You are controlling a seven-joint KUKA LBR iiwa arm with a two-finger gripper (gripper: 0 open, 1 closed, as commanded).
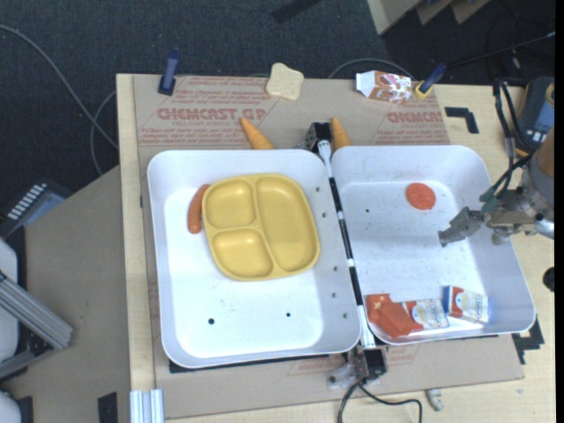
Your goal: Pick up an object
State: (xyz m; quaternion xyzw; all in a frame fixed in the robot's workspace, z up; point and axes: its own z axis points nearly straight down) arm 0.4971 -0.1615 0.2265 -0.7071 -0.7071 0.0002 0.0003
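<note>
My gripper (456,230) hangs over the right part of the right bin (388,170), reaching in from the right edge. A round red-orange disc (420,196) lies on the bin floor up and to the left of it, apart from it. Along the bin's front wall lie a red pouch (394,316) and a small white, red and blue carton (464,304). In the left bin (176,263) sits a yellow divided plate (261,226) with a red sausage (195,211) against its left side. Nothing shows in the gripper.
Behind the bins on the cardboard lie a bread slice (285,80), an orange carrot (256,135), a second orange piece (340,134), a small carton (384,85) and a blue clip (168,71). Cables hang at the right edge.
</note>
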